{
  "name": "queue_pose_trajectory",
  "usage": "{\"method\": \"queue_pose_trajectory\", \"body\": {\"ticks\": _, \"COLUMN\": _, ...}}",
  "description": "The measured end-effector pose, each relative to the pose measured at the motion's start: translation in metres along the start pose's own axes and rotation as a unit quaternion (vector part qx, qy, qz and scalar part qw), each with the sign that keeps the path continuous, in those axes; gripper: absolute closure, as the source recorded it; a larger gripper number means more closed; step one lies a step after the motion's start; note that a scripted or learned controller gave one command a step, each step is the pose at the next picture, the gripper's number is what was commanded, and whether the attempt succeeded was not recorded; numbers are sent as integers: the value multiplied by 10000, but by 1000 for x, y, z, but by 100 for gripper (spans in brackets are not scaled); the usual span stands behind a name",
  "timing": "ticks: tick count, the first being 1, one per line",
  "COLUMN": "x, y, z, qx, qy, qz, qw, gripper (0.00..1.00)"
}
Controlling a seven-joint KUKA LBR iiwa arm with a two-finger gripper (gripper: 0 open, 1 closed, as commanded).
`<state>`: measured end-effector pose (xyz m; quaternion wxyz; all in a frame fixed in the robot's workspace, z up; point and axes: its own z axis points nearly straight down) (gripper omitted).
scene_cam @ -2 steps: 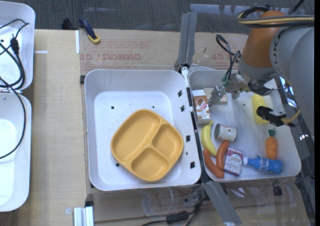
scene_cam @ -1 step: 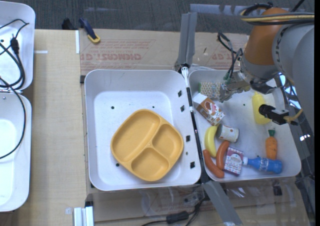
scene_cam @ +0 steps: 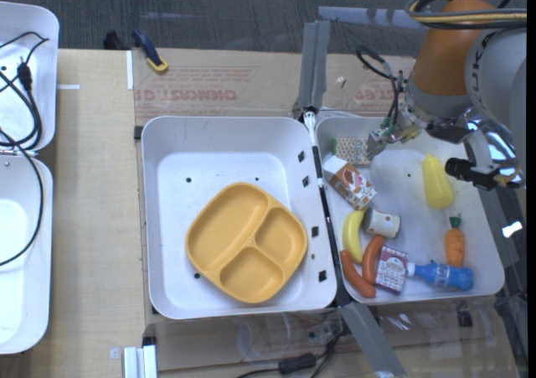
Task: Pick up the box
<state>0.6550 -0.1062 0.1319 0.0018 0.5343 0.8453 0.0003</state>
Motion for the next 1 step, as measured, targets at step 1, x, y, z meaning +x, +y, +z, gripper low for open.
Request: {"method": "queue_pose_trajectory", "body": {"ticks": 1, "x": 0, "y": 0, "z": 0, "qx": 3, "qy": -1, "qz": 1, "qw": 10000, "gripper": 0}}
